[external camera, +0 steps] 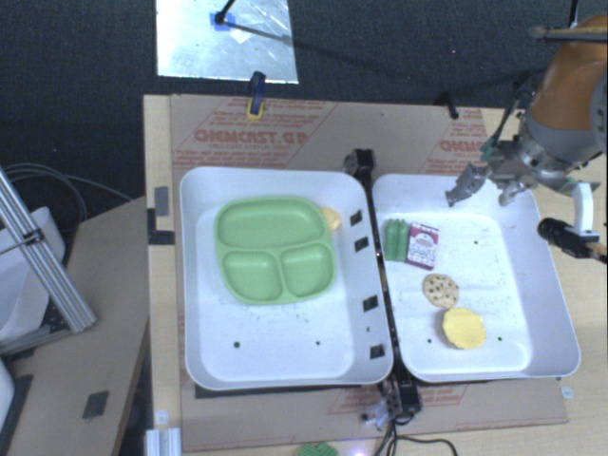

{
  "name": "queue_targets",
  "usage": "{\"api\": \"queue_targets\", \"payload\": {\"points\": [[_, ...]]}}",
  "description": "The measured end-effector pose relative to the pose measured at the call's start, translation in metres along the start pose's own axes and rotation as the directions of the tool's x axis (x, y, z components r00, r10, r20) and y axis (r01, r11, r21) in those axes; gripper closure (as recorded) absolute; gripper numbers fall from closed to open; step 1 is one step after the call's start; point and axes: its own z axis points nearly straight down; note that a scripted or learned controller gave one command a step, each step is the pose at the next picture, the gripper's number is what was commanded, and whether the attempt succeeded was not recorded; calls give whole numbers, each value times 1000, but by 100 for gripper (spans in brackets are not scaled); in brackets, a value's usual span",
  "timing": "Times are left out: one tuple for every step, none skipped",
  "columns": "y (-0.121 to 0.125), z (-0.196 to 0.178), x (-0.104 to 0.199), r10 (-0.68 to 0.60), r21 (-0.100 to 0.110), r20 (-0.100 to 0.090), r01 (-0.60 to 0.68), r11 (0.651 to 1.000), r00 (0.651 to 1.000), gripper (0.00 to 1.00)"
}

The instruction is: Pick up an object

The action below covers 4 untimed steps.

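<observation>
In the right white bin [532, 283] I see a round speckled cookie [440, 290], a yellow disc [464, 329] just below it, and a red-and-white packet [423, 246] beside a green ridged block [394, 239]. My gripper [484, 185] hovers at the bin's top edge, fingers spread, holding nothing. The left bin [204, 350] holds a green divided tray [275, 249].

Red print reading roughly "CHEMCAST GP" is seen on the brown protective sheet [275, 126] laid under the bins, at upper left; it is repeated at upper right and along the lower edge, where it is too partial to be read. Print on the small red packet [423, 246] is illegible.
</observation>
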Motion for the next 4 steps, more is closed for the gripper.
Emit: {"api": "queue_targets", "payload": {"points": [[-57, 130, 31, 1, 6, -3, -1, 1000, 1000, 0], [-151, 96, 7, 8, 6, 0, -8, 1000, 1000, 0], [-146, 128, 60, -4, 3, -2, 4, 1000, 1000, 0], [-128, 20, 71, -3, -12, 1, 3, 1000, 1000, 0]]}}
